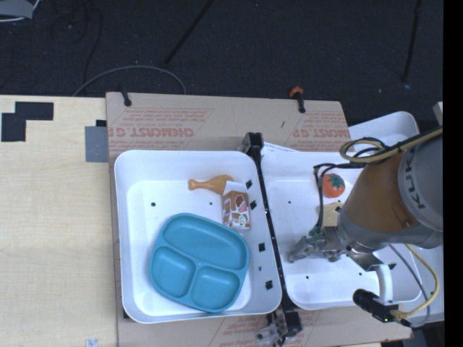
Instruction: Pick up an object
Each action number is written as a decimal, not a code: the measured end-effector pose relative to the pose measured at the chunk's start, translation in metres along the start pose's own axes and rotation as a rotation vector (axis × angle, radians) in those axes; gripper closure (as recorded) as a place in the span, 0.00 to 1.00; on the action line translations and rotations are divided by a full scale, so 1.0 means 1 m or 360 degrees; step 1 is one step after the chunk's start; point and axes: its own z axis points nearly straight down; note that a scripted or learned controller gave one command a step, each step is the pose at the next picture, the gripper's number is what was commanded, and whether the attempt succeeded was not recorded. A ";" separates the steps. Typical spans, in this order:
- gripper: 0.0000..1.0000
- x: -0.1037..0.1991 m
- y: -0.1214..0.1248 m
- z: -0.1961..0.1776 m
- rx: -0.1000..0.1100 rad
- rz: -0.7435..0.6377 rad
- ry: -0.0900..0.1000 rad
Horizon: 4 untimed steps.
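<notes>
Camera view, looking down at a slant. Two shallow white bins sit side by side on a cardboard sheet [217, 125] that lies on the pale surface [51, 215].

Left bin [134, 172], three items:
- One blue divided plate [199, 262] with three compartments lies flat in the lower half of the bin.
- One tan toy drumstick [210, 184] lies near the upper wall.
- One small brown-and-white carton [236, 211] lies just below the drumstick, beside the upper right edge of the plate and close to the divider between the bins.

Right bin [311, 295], countable items:
- One orange, round toy fruit [333, 185] with a green top sits near the upper part of the bin, just beside the arm's body.
- One pale, flat item [332, 213] shows partly below the fruit; the arm hides most of it, so what it is cannot be told.

One arm [394, 194] reaches in from the right, over the right bin. Its gripper [307, 248] is low above the bin floor, pointing toward the divider, well apart from the fruit. The fingers appear narrow, and nothing shows between them. One black cable loops over the top of the arm.
</notes>
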 end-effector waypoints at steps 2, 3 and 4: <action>1.00 -0.013 0.002 -0.062 -0.0007 0.0009 -0.0002; 1.00 -0.011 -0.007 -0.107 -0.0004 -0.0002 -0.0001; 1.00 -0.016 -0.012 -0.152 -0.0009 -0.0001 -0.0002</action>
